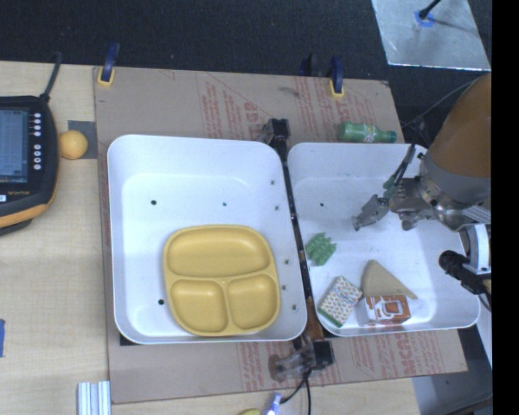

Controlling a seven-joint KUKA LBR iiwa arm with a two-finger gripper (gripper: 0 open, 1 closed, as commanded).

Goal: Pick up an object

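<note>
Several loose things lie in the right-hand shallow white bin, any of which could serve as the object: a small crumpled green item close to the divider, a green-and-white patterned packet at the near edge, a tan wedge-shaped piece and, touching it, an orange-and-white carton. The left white bin holds a yellow three-compartment plastic tray.

The grey arm's gripper hangs over the middle of the right bin, its jaws pointing left; from this angle I cannot tell whether they stand apart or together, and nothing is seen between them. The bin floor just under them looks bare, with the green item off to the near left and the other three nearer still.

The main risk, as I judge it, is a descent onto bare plastic: closing there catches nothing. A second risk lies in the near cluster. The wedge and carton touch, and the packet lies just beside them, so jaws coming down between them could shove one aside or pinch an edge that slips free on the lift. The flat packet offers little height to grip. The green item sits near the bin wall, where a jaw might strike the rim.
</note>
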